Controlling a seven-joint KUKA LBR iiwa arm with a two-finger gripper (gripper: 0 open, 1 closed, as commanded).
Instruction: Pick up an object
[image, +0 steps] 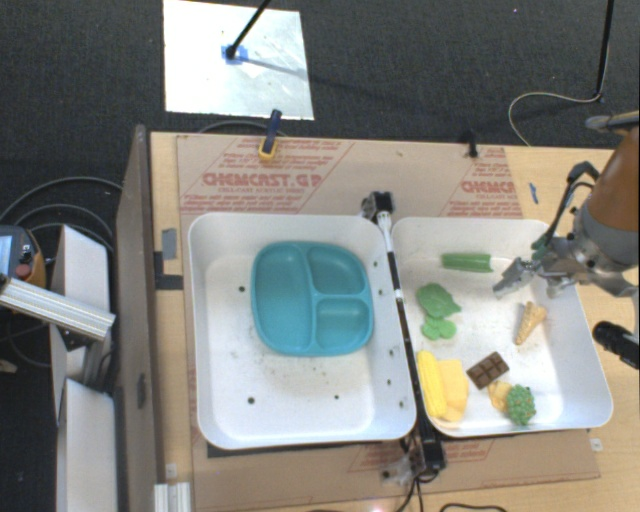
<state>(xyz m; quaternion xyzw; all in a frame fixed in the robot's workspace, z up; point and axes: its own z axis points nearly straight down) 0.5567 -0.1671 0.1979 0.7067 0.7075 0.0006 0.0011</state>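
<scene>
— White bins, two of them side by side on the bench (300, 172). What is in the right bin (580, 385)?

— Take the ice-cream cone (529, 322) as the marker. It lies tilted on the bin floor, on the side nearest the arm (612, 215). The gripper (528, 274) hangs just beyond the cone, on the far side of it, close above the bin floor.

— Is the gripper open or closed?

— I cannot tell how wide it stands, nor whether it has hold of anything. From this slant it is a grey cluster against the white.

— And the other pieces?

— A long green pod (466, 262) lies beyond the cone and to its left, just left of the gripper. Green leaves (437, 300) sit further left of the cone. A brown chocolate bar (488, 370) lies nearer the camera than the cone and a little left. A head of broccoli (520, 404) sits nearer still, almost straight below the cone. A corn cob (429, 378) and a yellow block (453, 390), touching each other, lie left of the chocolate.

— And the left bin (230, 405)?

— Well left of the cone, it holds a teal divided plate (312, 300), lying flat.
</scene>
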